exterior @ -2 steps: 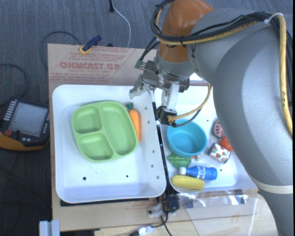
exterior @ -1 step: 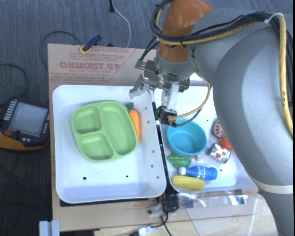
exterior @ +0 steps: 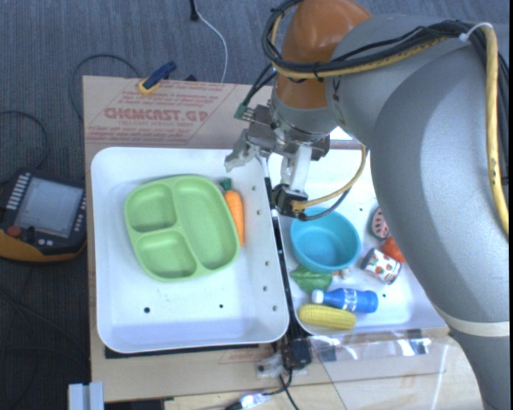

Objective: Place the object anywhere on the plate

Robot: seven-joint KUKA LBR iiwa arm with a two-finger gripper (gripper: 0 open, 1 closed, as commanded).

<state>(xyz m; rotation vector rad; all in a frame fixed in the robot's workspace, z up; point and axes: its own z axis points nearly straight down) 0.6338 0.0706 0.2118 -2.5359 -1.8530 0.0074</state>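
Camera view, looking down at a slant: we've got two white bins side by side; left bin [exterior: 111, 314] holds the green plate [exterior: 181, 226], a 3-compartment one, sitting roughly mid-bin. The carrot [exterior: 234, 214] lies just off the plate's right edge, touching or nearly touching the rim, green top pointing away from us; so it's beside the plate, not on it, afaict.

The gripper [exterior: 269, 165] hangs over the divider btw the bins, near the far end, just above/right of the carrot; can't tell its state from this angle, too much clutter w/ cables around it; nothing visibly held.

Right bin [exterior: 346, 148]: blue bowl [exterior: 326, 240] in the middle; corn cob [exterior: 327, 317] and a small bottle [exterior: 349, 299] near the front edge; green veg [exterior: 310, 278] btw bowl and bottle; a can [exterior: 381, 265] to the right of the bowl. The arm [exterior: 427, 143] covers most of that bin's right side.
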